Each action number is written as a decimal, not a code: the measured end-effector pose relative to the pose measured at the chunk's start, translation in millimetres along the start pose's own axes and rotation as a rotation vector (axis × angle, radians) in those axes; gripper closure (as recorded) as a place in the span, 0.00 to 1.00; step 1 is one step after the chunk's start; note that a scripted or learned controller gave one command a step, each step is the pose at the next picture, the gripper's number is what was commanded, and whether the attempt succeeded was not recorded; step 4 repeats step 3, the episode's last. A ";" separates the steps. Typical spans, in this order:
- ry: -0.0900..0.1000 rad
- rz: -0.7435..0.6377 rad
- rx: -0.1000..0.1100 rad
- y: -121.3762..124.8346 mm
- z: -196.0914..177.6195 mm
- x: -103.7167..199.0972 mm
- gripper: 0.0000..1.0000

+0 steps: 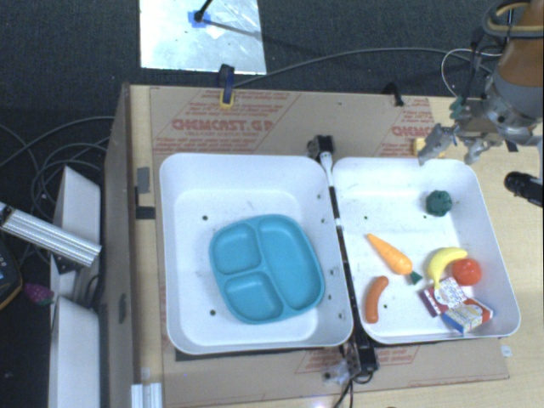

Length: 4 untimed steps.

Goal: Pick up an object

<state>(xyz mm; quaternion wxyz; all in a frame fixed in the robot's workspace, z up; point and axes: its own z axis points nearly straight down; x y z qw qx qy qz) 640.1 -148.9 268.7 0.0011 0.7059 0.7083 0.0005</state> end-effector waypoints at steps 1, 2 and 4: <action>0.001 -0.001 0.003 -41.3 107.2 42.9 0.00; 0.002 0.002 0.004 -70.7 180.4 65.7 0.00; 0.001 0.002 0.000 -69.4 169.2 65.4 1.00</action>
